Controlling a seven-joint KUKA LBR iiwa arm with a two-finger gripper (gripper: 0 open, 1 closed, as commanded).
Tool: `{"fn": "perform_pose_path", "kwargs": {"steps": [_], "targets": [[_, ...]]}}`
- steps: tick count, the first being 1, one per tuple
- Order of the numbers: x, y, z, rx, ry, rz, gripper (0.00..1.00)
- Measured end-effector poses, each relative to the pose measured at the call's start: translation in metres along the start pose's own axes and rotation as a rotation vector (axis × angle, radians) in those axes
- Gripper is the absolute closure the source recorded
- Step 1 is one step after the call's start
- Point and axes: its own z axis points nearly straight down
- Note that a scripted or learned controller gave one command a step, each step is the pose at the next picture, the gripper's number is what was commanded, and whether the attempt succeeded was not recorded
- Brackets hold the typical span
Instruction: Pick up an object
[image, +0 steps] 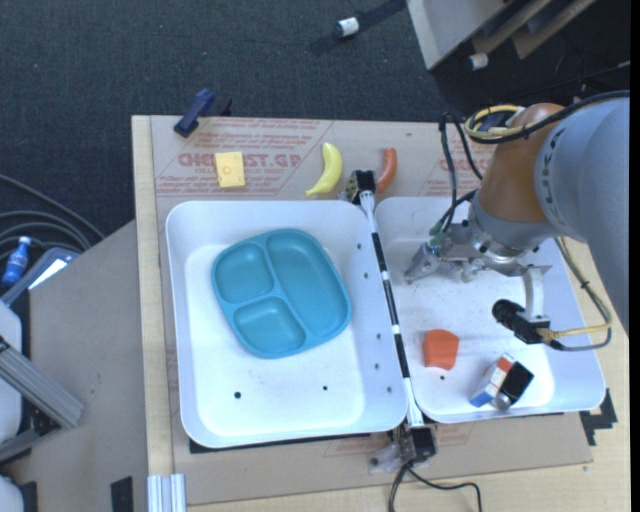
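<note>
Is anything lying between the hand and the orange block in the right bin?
Nothing visible does. The hand hangs over the far part of the right bin, and only bare white floor separates it from the orange block. The small multicoloured object lies off to the side.

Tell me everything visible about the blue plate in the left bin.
The blue plate is a teal, rounded-rectangle divided plate, plastic-looking, with three compartments: two above, one below. It lies flat, right side up, turned at a slant, on the floor of the left white bin, toward its upper middle. Nothing lies in it.
</note>
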Motion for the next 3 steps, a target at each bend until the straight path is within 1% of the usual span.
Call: {"fn": "perform_pose_path", "kwargs": {"steps": [1, 2, 3], "targets": [[-0.006, 0.041, 0.01, 0.0, 0.0, 0.0, 0.0], [-0.006, 0.064, 0.01, 0.0, 0.0, 0.0, 0.0], [-0.004, -0.021, 0.01, 0.004, 0.001, 0.002, 0.0]]}}
